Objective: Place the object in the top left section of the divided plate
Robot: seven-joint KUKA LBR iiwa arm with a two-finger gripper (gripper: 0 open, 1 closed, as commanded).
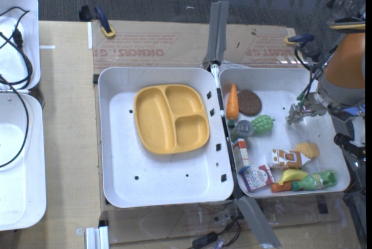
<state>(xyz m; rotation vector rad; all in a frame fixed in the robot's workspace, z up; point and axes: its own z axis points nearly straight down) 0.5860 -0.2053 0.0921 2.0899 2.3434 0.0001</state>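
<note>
A yellow divided plate [172,118] lies in the left bin [116,143], with one long section on the left and two smaller ones on the right. My gripper [294,114] hangs over the right bin [279,82], near its right side, with nothing seen between its fingers. Toy food lies in that bin: an orange carrot [232,101], a brown cookie [250,102], a green bumpy fruit [263,124], a small carton [286,158], a tan biscuit [308,150], a banana [292,176] and a green bottle [317,181].
A grey divider post [218,32] stands behind the seam between the bins. A red and white tube [240,152] and a flat packet [257,177] lie along the right bin's left wall. White trays with black cables [14,56] sit at the far left.
</note>
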